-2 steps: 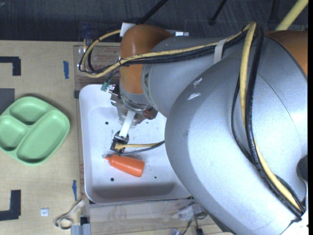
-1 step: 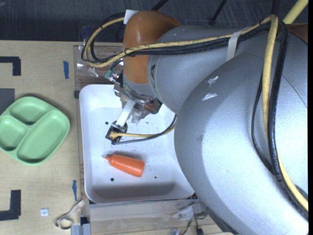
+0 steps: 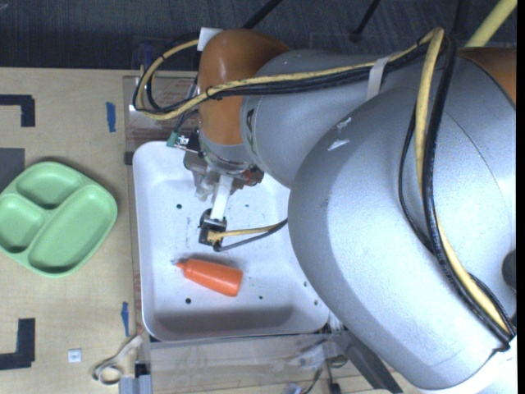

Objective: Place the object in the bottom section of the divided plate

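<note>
While the orange carrot-shaped obj (image 3: 212,276) lies in the white bin (image 3: 156,220), the green divided plate (image 3: 56,217) sits outside that bin on the tabletop (image 3: 66,121), near the bin's left wall but not touching it.

Plate: 3 sections, w/ 2 smaller ones toward its top & left and 1 larger one toward its bottom right. It lies flat on the pale wood.

Bin: shallow, rounded corners, approx. mid-view. Its right side is covered by the grey arm (image 3: 394,220). The obj is on the bin floor in the lower half, on its side, slightly tilted. Its narrow pale tip points left and its thick end points right. A few dark specks (image 3: 179,208) dot the floor around it.

Fingers (image 3: 220,175): they hang below the orange band (image 3: 230,64), over the upper part of the bin, above the obj & apart from it. The wrist blocks the view down onto them, so can't tell if they are wide or narrow. Nothing shows btwn them. The obj touches only the bin floor.

On the tabletop: short strips of blue tape (image 3: 111,115) near the bin's left wall, black corner marks (image 3: 20,109) at far left, and a pale cord loop (image 3: 115,368) at the bottom edge.
</note>
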Motion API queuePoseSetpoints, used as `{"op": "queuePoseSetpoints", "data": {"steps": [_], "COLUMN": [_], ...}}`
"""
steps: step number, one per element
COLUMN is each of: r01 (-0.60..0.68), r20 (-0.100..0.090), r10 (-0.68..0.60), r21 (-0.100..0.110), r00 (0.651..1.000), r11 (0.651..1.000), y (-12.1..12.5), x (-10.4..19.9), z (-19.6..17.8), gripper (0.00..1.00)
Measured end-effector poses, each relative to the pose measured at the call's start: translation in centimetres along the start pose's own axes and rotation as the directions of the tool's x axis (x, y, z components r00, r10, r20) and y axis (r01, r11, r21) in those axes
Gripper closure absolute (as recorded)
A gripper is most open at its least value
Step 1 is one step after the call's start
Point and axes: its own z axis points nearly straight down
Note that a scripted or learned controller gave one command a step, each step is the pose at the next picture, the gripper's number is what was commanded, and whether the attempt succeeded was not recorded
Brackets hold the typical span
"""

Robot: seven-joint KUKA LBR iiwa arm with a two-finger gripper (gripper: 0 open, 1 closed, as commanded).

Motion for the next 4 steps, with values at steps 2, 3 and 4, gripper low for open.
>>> {"op": "queuePoseSetpoints", "data": {"steps": [2, 3, 4], "r01": [-0.487, -0.025, -0.030], "r20": [-0.004, 0.000, -0.001], "r10": [0.487, 0.025, 0.030], "r21": [-0.003, -0.001, 0.000], "r00": [0.873, 1.000, 1.000], "r11": [0.873, 1.000, 1.000], "y": [-0.1, -2.5, -2.1], "x": [-0.7, -0.9, -1.1], "z": [-16.2, -18.4, 0.7], "gripper": [0.00, 0.00, 0.00]}}
